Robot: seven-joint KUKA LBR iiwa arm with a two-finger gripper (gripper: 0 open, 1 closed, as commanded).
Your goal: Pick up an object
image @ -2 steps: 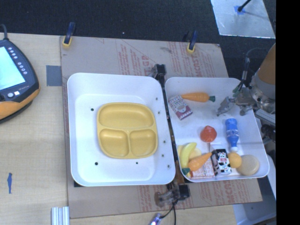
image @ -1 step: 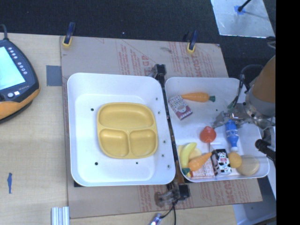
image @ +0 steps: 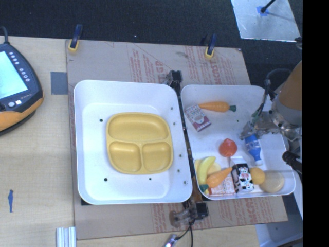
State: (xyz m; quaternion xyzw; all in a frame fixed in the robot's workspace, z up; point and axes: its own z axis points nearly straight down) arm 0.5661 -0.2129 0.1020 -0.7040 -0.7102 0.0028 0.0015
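The gripper is seen by the small blue bottle near the bench's right edge; its state cannot be told. The bottle should be grabbed squarely.

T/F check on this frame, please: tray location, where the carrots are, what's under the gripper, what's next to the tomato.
1. The yellow divided tray lies in the left bin. True.
2. Both carrots are in the left bin. False: one carrot lies near the back of the right bin, the other carrot near its front.
3. The gripper is over the right bin, close to a blue and white object. True.
4. The red tomato rests on the yellow tray. False: it is in the right bin, left of the blue and white object.
5. A banana lies in the right bin's front left area. True.
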